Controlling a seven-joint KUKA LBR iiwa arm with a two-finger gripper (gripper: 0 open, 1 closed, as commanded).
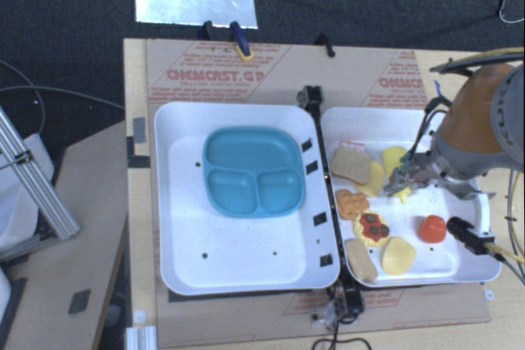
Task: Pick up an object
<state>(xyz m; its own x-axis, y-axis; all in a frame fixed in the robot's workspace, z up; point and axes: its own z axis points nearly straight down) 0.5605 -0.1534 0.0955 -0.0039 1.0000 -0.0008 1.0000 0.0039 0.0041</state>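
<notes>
The right bin [361,120] holds several toy foods: a bread slice [351,165], a yellow piece [394,156] by the gripper, an orange piece [353,202], a red-and-yellow pizza-like piece [372,227], a pale yellow round piece [399,256], a tan piece [362,260] and a red tomato [431,229]. My gripper [399,179] reaches in from the right and sits low over the middle of this bin, just beside the yellow piece. Nothing can be seen held in it.
The left bin [180,176] carries a blue sectioned tray [253,170]. A divider with black clips [320,176] runs between the bins. The arm's grey body and orange band [480,123] cover the right bin's far right side. Cardboard [246,70] lies under both bins.
</notes>
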